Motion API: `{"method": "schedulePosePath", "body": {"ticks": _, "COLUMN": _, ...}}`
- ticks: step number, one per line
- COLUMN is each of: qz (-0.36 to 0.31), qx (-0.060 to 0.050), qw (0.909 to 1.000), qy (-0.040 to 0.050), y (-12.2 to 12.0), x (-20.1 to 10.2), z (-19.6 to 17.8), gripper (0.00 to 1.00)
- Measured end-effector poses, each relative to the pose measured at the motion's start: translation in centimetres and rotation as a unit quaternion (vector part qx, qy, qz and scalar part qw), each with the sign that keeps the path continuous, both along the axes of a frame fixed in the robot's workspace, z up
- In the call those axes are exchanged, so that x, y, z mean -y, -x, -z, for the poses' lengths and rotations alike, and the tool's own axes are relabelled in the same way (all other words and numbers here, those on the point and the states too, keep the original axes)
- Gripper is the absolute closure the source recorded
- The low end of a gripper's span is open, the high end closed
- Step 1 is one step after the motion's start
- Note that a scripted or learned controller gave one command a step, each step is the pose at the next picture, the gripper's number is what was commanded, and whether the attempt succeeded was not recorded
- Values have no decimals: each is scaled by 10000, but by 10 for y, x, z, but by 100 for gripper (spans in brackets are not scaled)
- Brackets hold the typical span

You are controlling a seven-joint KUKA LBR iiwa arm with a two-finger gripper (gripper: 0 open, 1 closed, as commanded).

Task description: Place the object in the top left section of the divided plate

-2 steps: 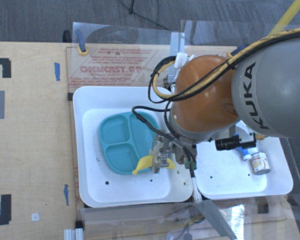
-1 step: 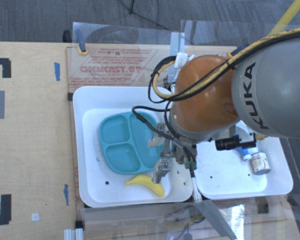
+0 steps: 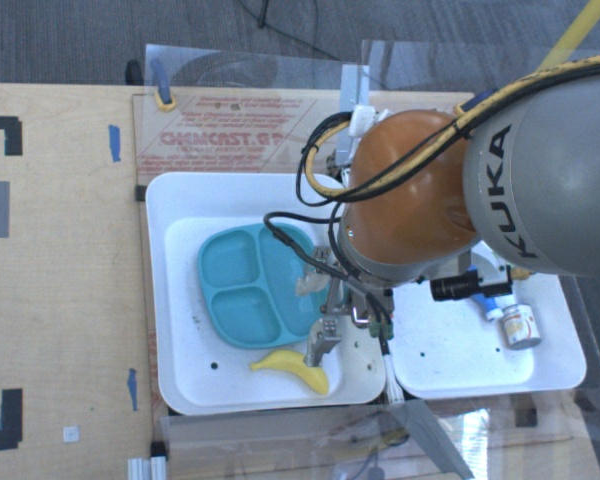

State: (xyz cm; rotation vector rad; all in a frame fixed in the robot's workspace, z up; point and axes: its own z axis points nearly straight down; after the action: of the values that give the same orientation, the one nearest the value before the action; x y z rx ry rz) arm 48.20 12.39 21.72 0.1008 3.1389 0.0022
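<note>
The banana (image 3: 294, 369) lies, we see, at the left bin's (image 3: 170, 298) front wall, just below the jaws (image 3: 325, 340), beside the blue divided plate (image 3: 255, 286) with bare floor leftward; whether they are clenched we cannot tell.

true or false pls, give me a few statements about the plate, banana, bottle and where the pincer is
1. The blue divided plate lies in the left bin. True.
2. The banana lies on the plate. False: it lies on the bin floor, beside the plate's lower edge.
3. The small bottle lies in the right bin. True.
4. The pincer hangs over the right bin. False: it is over the left bin, just above the banana.
5. The plate is red. False: it is light blue.
</note>
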Motion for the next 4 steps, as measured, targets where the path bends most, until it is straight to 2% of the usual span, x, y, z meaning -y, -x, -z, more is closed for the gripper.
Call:
{"method": "schedulePosePath", "body": {"ticks": 1, "qz": 13, "qx": 27, "qw": 10000, "qy": -13, "y": -2, "x": 0, "z": -11, "gripper": 100}}
{"method": "schedulePosePath", "body": {"ticks": 2, "qz": 558, "qx": 159, "qw": 9983, "qy": -51, "y": -7, "x": 2, "z": 104, "gripper": 100}}
{"method": "schedulePosePath", "body": {"ticks": 3, "qz": 605, "qx": 110, "qw": 9981, "qy": -41, "y": -11, "x": 1, "z": 105, "gripper": 100}}
{"method": "schedulePosePath", "body": {"ticks": 4, "qz": -84, "qx": 204, "qw": 9997, "qy": -98, "y": -9, "x": 16, "z": 109, "gripper": 100}}
